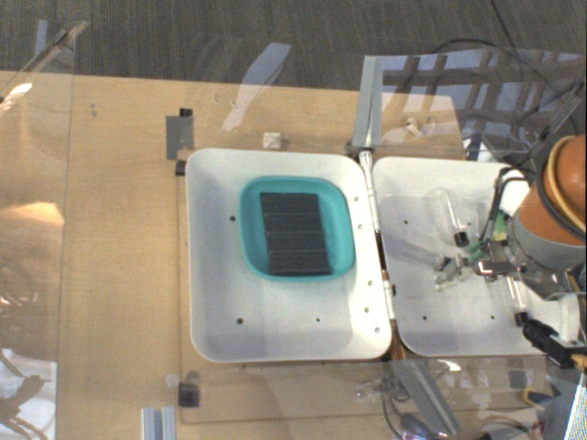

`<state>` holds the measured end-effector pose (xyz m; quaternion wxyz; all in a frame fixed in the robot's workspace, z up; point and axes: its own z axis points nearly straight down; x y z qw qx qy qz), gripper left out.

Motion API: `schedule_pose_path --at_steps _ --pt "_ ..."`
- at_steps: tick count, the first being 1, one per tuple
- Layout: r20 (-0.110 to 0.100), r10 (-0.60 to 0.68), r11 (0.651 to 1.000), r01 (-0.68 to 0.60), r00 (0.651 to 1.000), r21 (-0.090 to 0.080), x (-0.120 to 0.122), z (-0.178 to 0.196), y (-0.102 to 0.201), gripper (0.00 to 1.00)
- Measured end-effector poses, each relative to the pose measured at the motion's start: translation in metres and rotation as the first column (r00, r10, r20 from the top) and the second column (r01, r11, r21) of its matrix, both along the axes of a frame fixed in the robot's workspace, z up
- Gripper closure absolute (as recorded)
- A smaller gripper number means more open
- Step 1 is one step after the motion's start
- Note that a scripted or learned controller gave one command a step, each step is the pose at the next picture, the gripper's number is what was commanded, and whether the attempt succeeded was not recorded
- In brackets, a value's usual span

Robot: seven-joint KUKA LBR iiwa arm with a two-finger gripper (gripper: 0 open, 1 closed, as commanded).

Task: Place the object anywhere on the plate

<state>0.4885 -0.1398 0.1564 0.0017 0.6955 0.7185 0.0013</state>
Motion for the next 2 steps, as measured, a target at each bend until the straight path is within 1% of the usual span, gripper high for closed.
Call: schedule_pose_path --at_steps 2 --pt "0.0 0.0 1.0 0.0 1.0 0.0 0.0 0.0 0.0 0.0"
